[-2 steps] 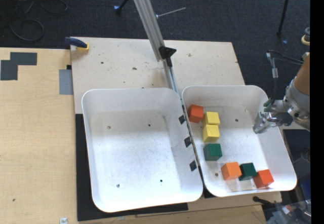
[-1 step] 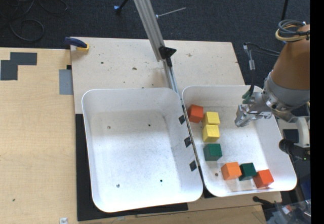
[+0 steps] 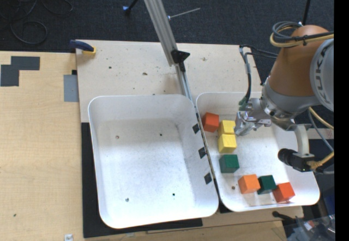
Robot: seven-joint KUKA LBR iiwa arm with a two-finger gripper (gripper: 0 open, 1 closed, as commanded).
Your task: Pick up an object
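The 2 small yellow wooden cubes (image 3: 227, 135), touching in the right white plastic bin (image 3: 305, 193), sit just beside the gripper (image 3: 244, 124), finger state untellable, which might nudge both aside.

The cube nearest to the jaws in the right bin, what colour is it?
Yellow. The cube shows best in the camera view, beside the gripper.

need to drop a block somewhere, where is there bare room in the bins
The left bin has bare floor from wall to wall. In the right bin, blocks crowd the left side by the divider and the near edge, with the gripper over the yellow blocks; a small bare patch lies between those two clusters.
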